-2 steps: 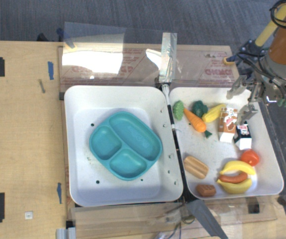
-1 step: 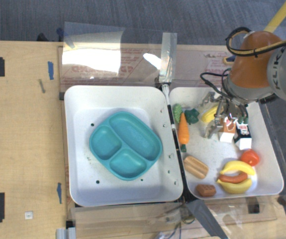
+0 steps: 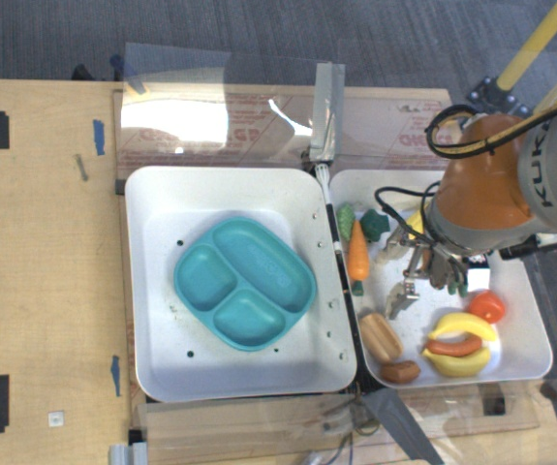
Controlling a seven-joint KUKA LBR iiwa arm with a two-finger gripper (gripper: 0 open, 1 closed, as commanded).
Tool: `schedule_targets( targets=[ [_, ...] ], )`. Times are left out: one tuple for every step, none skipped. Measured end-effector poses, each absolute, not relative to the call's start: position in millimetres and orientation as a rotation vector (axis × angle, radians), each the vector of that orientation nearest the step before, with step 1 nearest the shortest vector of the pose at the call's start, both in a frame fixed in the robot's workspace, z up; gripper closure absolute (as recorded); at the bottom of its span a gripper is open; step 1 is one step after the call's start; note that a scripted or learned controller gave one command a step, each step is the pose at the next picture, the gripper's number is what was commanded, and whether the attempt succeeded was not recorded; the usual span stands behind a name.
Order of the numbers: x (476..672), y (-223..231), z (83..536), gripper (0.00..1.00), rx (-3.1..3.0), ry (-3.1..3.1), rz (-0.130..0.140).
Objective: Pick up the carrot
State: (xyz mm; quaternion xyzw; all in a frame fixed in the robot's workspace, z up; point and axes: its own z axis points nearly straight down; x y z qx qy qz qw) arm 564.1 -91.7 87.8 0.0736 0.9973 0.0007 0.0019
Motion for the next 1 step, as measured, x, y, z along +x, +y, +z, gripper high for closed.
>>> schedule_targets(
  targets=[
    [611.2, -4.8, 190.3, 0.00, -0.345, 3.104, 0.002]
  ],
)
